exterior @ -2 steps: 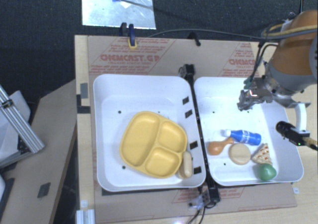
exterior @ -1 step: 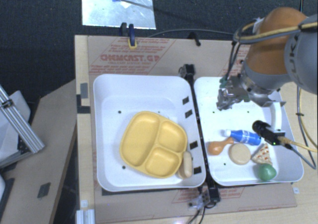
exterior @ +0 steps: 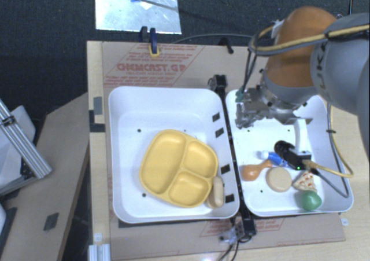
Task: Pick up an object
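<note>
Hand hangs over the back left corner of the right bin, close to the divider between the two bins; from where I stand it cannot be told whether it is open or closed. The loose items in that bin all lie on the floor toward its front, apart from the hand. Nearest is a small blue piece, and just in front of it is an orange-brown drumstick-shaped item. Right of the drumstick sits a round tan disc, then a pizza-slice wedge, with a green ball at the front right. The left bin holds a yellow divided plate. A tan oblong item touches the plate's front right edge. Both bins rest on the bench.
</note>
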Controlling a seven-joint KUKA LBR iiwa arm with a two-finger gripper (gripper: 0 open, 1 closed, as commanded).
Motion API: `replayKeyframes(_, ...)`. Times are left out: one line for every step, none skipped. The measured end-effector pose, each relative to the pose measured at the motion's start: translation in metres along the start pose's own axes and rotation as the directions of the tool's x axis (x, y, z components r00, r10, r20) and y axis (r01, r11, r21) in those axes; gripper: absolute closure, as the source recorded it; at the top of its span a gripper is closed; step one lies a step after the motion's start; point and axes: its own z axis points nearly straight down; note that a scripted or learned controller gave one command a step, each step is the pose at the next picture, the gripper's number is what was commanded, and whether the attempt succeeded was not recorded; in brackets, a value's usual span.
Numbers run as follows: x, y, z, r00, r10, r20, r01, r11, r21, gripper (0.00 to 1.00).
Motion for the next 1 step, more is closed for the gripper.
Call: replayKeyframes(0.0635, -0.0007, -0.0002, 1.0, -0.002, -0.002, 0.002, 1.0, 0.0, 1.0)
